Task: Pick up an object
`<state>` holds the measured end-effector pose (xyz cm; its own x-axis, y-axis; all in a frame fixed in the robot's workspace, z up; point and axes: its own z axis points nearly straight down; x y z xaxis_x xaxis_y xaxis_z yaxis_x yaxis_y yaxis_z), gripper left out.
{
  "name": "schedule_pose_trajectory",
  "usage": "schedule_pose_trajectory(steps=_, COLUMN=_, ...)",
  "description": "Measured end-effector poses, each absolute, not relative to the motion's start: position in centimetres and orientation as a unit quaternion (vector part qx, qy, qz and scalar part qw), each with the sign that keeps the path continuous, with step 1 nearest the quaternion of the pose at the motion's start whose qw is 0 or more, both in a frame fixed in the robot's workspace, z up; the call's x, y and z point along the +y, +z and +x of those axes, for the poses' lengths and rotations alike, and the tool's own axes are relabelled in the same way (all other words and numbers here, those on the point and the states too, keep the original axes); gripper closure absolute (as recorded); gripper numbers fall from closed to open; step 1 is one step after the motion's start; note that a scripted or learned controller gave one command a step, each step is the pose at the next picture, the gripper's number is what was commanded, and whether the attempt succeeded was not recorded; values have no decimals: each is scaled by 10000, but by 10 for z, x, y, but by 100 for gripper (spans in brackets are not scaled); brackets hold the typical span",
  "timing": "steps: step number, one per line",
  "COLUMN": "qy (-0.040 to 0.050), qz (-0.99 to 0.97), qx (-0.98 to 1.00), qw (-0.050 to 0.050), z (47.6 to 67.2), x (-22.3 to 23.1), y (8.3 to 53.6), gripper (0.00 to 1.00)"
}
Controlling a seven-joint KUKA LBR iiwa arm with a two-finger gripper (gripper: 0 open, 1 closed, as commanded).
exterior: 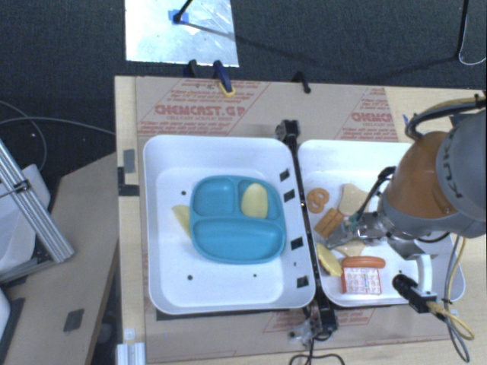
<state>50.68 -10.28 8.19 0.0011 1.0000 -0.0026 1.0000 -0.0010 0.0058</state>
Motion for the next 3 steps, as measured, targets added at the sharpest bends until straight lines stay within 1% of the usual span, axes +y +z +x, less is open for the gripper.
schedule_pose_trajectory(steps=1, qy=41, qz=7028, qx=7113, qw=30, z=520, x=-15, y=190, gripper=0)
schedule_pose_trajectory(steps=2, qy=-2, qz=7072, qx=7070, qw=-3, z=486, x=-43, y=184, gripper=0)
schedule_pose_trajectory(steps=3, qy=-5, qz=7076, qx=7066, qw=-6, z=486, x=-99, y=121, gripper=0)
